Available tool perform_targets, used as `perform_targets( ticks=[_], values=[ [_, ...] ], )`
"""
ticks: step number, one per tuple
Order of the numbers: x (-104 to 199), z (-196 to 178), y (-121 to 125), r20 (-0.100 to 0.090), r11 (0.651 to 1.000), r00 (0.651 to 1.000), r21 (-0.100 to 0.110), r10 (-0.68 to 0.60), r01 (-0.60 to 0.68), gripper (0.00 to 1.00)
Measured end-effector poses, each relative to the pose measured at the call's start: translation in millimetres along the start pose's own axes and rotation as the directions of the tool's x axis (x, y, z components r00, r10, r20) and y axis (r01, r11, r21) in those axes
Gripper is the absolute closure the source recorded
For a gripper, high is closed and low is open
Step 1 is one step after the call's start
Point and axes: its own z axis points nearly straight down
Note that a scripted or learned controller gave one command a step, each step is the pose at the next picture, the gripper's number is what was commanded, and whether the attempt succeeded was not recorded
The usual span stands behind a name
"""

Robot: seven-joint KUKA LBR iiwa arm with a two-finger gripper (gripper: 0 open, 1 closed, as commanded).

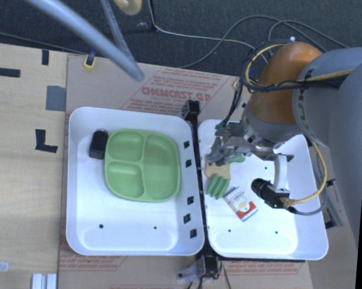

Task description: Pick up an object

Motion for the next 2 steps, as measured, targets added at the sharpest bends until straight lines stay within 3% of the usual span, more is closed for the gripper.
perform_targets(
  ticks=[2],
  values=[
    [97, 3, 26, 0.0, 1.0, 1.0, 0.001, 0.001, -0.001, 1.0]
  ],
)
